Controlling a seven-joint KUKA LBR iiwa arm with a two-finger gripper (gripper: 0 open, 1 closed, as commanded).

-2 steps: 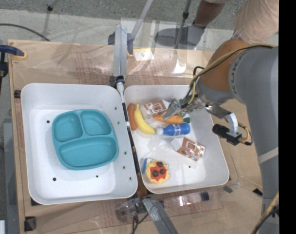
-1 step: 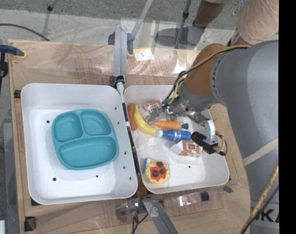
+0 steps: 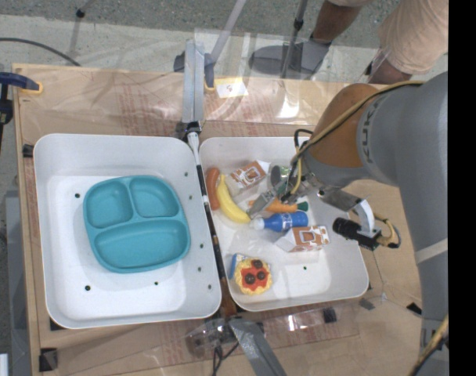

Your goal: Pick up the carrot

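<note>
My arm [image 3: 394, 139] reaches in from the right edge of the bench, its orange band [image 3: 344, 131] above the right bin's [image 3: 344, 288] far right corner and the wrist angled down and left into that bin. My gripper [image 3: 271, 200] sits low over the middle of the right bin, among the clutter there; whether it is wide or narrow, I cannot tell. The carrot [image 3: 283, 207] lies in the middle of the right bin, just beside the gripper tip on its right and possibly touching it; contact cannot be confirmed. A banana [image 3: 228, 204] lies left of the gripper, near the bin's left wall. A blue bottle [image 3: 286, 222] lies just below the carrot. The left bin [image 3: 58, 288] carries a teal plate [image 3: 136, 224].
</note>
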